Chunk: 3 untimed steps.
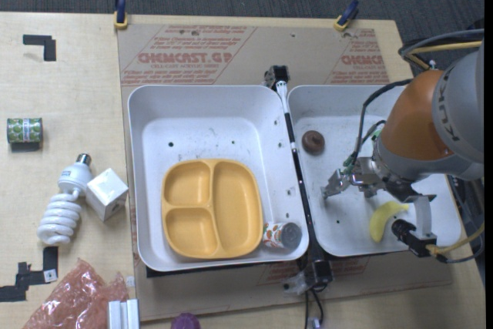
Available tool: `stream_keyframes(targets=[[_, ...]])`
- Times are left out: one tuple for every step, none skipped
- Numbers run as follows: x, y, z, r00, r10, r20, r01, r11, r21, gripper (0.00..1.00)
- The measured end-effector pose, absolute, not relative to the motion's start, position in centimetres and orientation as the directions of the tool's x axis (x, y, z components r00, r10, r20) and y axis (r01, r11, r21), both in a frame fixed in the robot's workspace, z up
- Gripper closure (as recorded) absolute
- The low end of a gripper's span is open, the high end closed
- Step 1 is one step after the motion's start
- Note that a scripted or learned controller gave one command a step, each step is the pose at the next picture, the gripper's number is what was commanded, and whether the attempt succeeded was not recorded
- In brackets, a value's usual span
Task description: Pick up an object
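Nearest the camera, along the front edge of the bench (62, 88): a crumpled pink mesh bag (73, 297), a small white block (123, 314) beside it, and a purple scrap (185, 320) at the frame's bottom. Landmark for all positions: the yellow three-compartment plastic plate (213, 208), lying flat in the left white bin (146, 166). Touching the plate's front right corner, a small printed cup with a grey lid (282, 236) lies on its side in the bin corner. Right of the plate, across the bins' shared wall, is the right white bin (339, 100). It holds a brown round object (313, 141), right of the plate and slightly farther back, and a yellow banana-shaped object (383, 218), far right of the plate near the bin's front. Grey arm with orange band (420, 127) enters from the right above that bin; the jaws (339, 182) sit low between the brown object and the banana, touching neither. Cannot tell whether the jaws are apart or together; nothing visible between them. Left of the plate, outside the bins: a white spiral light bulb (63, 206), a white cube (107, 193) just beside it, and a small green can (25, 131) farther back.
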<state>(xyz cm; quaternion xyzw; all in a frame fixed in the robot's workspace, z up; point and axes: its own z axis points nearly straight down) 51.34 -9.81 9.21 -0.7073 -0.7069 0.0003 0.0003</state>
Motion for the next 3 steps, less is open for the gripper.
stream_keyframes(targets=[[51.5,-9.9,10.2,0.002,1.0,-0.001,1.0,-0.002,0.002,1.0],[55.7,-15.0,9.3,0.0,1.0,-0.001,1.0,0.0,0.001,1.0],[55.7,-15.0,9.3,-0.001,1.0,-0.001,1.0,0.001,0.001,0.0]])
